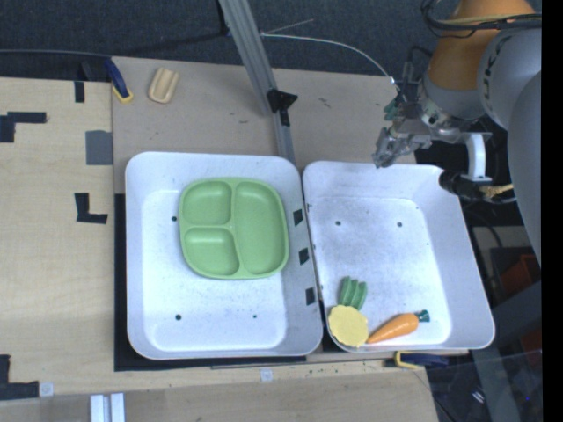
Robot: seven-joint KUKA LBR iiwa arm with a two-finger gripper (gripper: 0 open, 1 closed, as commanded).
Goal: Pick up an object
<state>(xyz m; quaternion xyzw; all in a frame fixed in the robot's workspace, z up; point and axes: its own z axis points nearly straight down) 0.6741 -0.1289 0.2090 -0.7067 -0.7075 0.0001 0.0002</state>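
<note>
gripper staged above the right bin, nothing picked yet.
the gripper point(387, 152) hangs over the far rim of the right bin point(457, 236); finger state cannot be told, and nothing is seen held. candidates, a carrot point(393, 327), yellow disc point(348, 325) and green piece point(353, 292), lie at the near edge. judgement: approach step; next move needs travel toward them and descent. no legible writing.

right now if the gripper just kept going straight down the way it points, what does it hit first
Probably the far rim of the right bin, or bare bin floor just inside it. The gripper hangs over that back edge, pointing down; height is hard to judge. The carrot, corn and yellow disc lie well off that line.
</note>
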